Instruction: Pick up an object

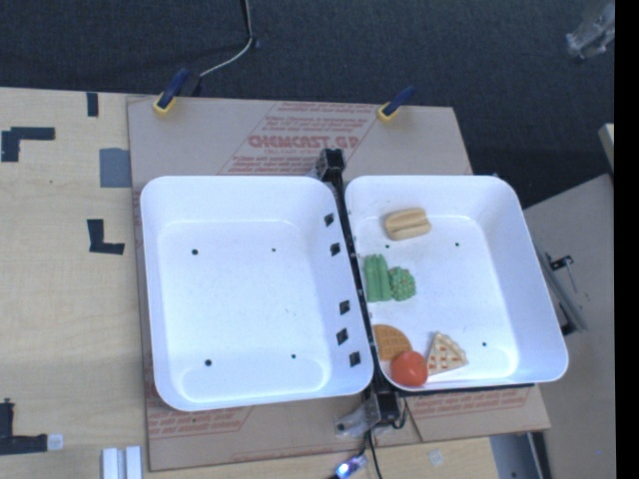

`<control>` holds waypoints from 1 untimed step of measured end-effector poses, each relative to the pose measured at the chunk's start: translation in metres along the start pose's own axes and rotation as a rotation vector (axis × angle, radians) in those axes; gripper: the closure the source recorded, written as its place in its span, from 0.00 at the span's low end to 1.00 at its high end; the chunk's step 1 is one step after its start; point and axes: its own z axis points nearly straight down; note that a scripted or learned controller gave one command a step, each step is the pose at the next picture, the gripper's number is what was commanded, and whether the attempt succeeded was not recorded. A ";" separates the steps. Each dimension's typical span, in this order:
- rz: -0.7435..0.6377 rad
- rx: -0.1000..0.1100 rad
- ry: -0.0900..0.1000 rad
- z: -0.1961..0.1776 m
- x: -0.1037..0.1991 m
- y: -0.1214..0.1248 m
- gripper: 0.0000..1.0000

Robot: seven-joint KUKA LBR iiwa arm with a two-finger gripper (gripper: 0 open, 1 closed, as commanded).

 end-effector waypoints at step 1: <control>0.005 0.000 -0.002 0.001 -0.041 -0.001 1.00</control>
